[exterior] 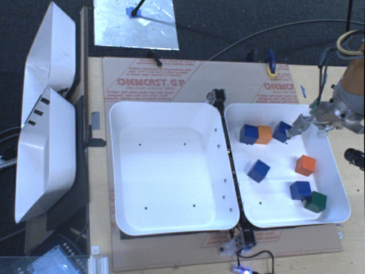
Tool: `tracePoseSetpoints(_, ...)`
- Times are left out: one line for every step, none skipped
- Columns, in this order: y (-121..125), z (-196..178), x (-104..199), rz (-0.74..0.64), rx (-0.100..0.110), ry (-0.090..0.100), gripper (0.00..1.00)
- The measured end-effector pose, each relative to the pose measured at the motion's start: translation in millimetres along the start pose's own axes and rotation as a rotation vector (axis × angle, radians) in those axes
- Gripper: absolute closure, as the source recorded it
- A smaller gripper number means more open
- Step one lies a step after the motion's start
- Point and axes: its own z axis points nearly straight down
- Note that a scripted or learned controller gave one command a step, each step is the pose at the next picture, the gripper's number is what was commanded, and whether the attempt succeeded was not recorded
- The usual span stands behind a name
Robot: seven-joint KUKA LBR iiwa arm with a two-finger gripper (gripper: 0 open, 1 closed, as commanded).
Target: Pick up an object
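Note:
The right white bin [336, 176] holds several small blocks. Along its far side sit a blue block [248, 134], an orange block [264, 135] touching it, and another blue block [282, 131]. A blue block [258, 170] lies mid-bin and an orange block [305, 165] to its right. A blue block [300, 190] and a green block [315, 201] sit together at the near right corner. My gripper [299, 125] reaches in from the right, low over the bin's far right part, right beside the far blue block. I see no block held in it.
The left white bin [171, 170] adjoins the right one along a dark divider [230, 153]. Spare white bins [48, 119] lean at the far left. A metal sheet [135, 16] lies beyond the bench, and cables [285, 30] run behind the right bin.

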Motion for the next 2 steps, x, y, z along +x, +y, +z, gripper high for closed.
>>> tracePoseSetpoints(49, 96, 70, -0.004, 0.001, 0.002, 0.0)
tracePoseSetpoints(52, 80, 66, -0.001, -0.009, -0.002, 1.0)
